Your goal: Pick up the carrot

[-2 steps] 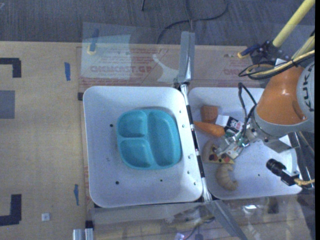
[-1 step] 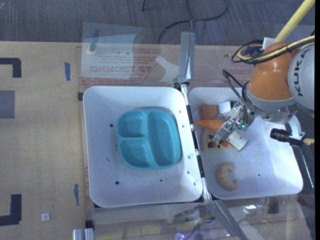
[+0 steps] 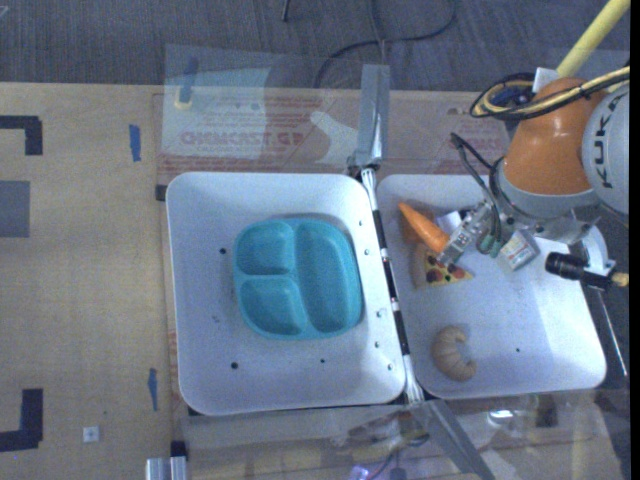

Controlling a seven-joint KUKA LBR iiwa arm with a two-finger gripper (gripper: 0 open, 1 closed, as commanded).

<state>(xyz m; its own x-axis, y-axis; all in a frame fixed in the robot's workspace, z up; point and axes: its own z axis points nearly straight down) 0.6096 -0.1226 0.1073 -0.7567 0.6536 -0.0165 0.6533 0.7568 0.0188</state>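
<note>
Pincer (image 3: 462, 245) over tapered orange carrot (image 3: 423, 227) in right bin (image 3: 560, 353); can't tell its opening or grip. Curved tan croissant (image 3: 454, 352) nearby.

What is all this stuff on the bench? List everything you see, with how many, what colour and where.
Bins: two, white, side by side on the bench; left bin, right bin.
Divided plate: one, turquoise, three compartments, middle of the left bin.
Carrot: one, orange, upper left of the right bin, just beside the gripper.
Pizza slice toy: one, yellow with dark spots, right bin, just below the carrot.
Croissant: one, tan, lower part of the right bin.
Bench: one, light wood, with blue tape marks.
Cables: black, on the floor beyond the bench.
Arm: one, grey and orange, reaching over the right bin.
Gripper: one, at the arm's end, beside the carrot.
</note>
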